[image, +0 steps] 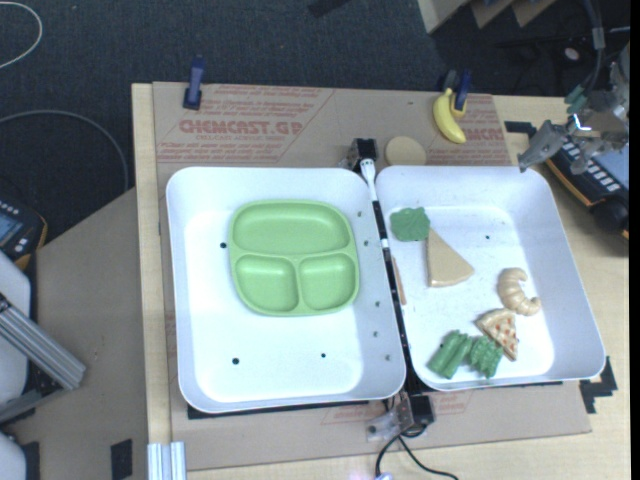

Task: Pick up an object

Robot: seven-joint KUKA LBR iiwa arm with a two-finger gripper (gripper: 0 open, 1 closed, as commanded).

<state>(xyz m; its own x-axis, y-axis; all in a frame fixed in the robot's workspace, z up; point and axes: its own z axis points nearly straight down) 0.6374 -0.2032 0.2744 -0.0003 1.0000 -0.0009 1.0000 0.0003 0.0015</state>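
The right bin (pixel 560 268) holds several toy foods: a green leafy piece (pixel 408 223), a tan cheese wedge (pixel 446 264), a croissant (pixel 517 290), a pizza slice (pixel 499 330) and a green vegetable bundle (pixel 465 354). My gripper (pixel 548 140) hangs at the upper right, just beyond the right bin's far right corner and well away from all the food. Nothing is visible in it.
In the left bin (pixel 200 318) lies a green divided plate (pixel 295 256). On the bench behind the bins are a yellow banana (pixel 449 118), a tan disc (pixel 405 151) and a blue clamp (pixel 193 85). Dark equipment (pixel 600 178) crowds the right edge.
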